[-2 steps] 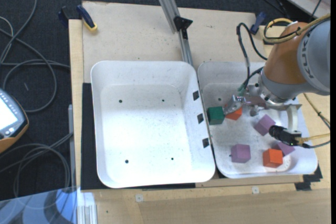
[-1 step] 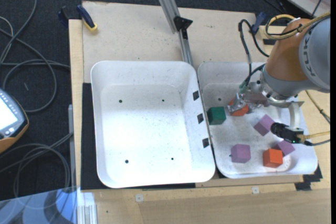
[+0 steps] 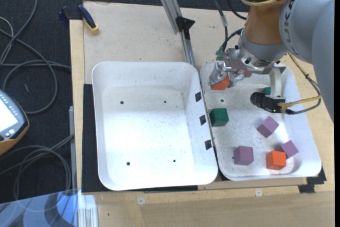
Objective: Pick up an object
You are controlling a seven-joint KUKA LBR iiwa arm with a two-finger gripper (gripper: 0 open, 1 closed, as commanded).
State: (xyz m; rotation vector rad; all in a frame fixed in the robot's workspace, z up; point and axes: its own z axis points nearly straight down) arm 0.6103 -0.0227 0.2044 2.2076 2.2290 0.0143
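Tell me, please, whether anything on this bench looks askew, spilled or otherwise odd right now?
Nothing looks spilled or broken. All the blocks sit in the right bin: a green cube, three purple blocks and an orange block at the near edge. The gripper is low over a second orange block at the far left corner. The left bin is speckled with dark flecks.

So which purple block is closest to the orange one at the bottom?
The small purple block, touching that orange block at its upper right. The other two sit farther off.
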